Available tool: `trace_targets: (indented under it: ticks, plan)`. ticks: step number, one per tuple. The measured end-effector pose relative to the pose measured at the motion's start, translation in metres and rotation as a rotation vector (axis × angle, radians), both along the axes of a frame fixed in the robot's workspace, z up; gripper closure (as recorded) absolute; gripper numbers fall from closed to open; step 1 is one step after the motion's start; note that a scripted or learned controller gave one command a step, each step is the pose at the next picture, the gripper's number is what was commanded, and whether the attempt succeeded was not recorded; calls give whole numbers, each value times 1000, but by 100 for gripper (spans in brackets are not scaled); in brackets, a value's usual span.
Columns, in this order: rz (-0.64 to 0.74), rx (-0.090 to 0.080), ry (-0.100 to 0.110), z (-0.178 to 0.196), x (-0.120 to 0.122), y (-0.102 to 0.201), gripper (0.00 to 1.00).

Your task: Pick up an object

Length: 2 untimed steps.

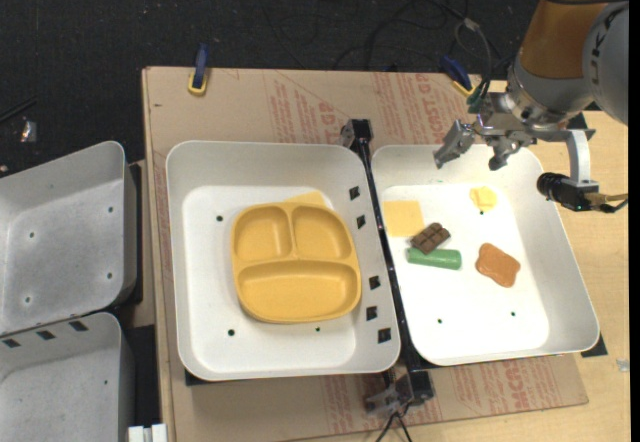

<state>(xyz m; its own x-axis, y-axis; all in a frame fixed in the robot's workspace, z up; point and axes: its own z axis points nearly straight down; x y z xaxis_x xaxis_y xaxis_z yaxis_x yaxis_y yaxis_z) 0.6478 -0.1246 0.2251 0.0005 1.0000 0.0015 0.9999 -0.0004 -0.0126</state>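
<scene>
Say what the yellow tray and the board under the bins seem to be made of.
Tray: probably moulded plastic, judging by its smooth, even yellow surface, rounded compartments and soft sheen. Board: likely cardboard or fibreboard, matte tan with red printed lettering.

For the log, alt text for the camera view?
The gripper hangs open over the right bin's far edge, holding nothing; below lie a green block, brown bar and orange piece. A yellow divided tray fills the left bin.

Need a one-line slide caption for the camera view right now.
Gripper hovers open over the right bin's far edge, holding nothing; small toy foods lie below, and a yellow divided plate sits in the left bin.
</scene>
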Motion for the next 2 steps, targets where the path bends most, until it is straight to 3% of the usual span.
trace_targets:
  ticks: [1, 2]
  plan:
    - [2, -2, -13, 8, 3, 0, 0]
    - [4, -1, -9, -45, 1, 11, 0]
